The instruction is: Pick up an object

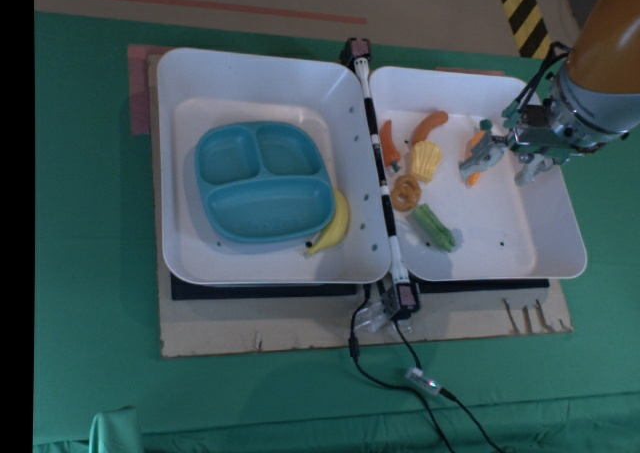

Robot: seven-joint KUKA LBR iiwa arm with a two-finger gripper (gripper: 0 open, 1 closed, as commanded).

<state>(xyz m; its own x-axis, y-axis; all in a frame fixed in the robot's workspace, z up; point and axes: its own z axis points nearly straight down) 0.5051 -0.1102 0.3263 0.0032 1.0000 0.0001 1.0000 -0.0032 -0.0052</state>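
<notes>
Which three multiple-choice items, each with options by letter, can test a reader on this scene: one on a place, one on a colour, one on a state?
1. Where does the banana lie?
A. in the left bin, against the plate
B. in the right bin
C. on the green cloth

2. What colour is the divided plate?
A. red
B. blue
C. white

3. How does the gripper stand?
A. over the left bin
B. over the right bin, by an orange piece
C. over the floor

Answers:
1. A, the banana rests at the plate's lower right edge in the left bin.
2. B, the plate is blue.
3. B, it hangs above the right bin, near the orange piece.
</notes>
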